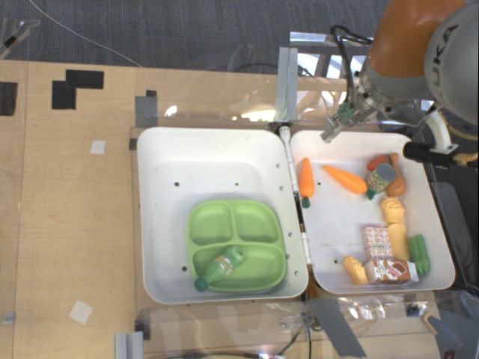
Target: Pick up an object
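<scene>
I cannot tell the state of the jaws on the grey two-finger gripper (334,128), above the right shallow white bin (326,264). Inside lies an orange plastic carrot (345,179): light, stiff, slippery, so I would grasp its thick middle.

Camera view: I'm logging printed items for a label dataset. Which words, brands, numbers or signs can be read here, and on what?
None can be read.
Red and white box at the right bin's front: print on its face, too small and blurred.
Pink checked packet behind it: pattern, no legible text.
Round grey lid: markings blurred.
Arm's grey shell: dark marks, not readable.
</scene>
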Controlling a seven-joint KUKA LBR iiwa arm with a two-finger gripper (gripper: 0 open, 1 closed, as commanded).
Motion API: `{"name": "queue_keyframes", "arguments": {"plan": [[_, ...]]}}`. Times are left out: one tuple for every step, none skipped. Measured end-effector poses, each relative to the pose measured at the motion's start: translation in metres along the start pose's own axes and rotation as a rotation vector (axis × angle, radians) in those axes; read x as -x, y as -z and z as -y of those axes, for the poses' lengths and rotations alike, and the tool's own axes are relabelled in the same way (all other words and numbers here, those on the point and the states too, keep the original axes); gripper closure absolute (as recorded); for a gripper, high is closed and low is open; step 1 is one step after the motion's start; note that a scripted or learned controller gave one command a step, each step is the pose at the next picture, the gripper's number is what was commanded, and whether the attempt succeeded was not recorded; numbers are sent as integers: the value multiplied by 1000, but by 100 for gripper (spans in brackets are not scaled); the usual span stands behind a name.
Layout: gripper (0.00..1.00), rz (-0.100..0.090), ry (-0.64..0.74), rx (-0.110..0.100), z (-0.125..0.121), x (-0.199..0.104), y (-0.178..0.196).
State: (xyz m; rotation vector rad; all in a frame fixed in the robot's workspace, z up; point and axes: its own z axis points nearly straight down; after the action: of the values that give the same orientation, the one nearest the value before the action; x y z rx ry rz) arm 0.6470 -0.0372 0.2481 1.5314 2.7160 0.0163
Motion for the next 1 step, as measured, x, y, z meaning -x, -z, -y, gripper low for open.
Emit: {"name": "queue_keyframes", "arguments": {"plan": [[100,5,9,6,-3,0,12]]}}
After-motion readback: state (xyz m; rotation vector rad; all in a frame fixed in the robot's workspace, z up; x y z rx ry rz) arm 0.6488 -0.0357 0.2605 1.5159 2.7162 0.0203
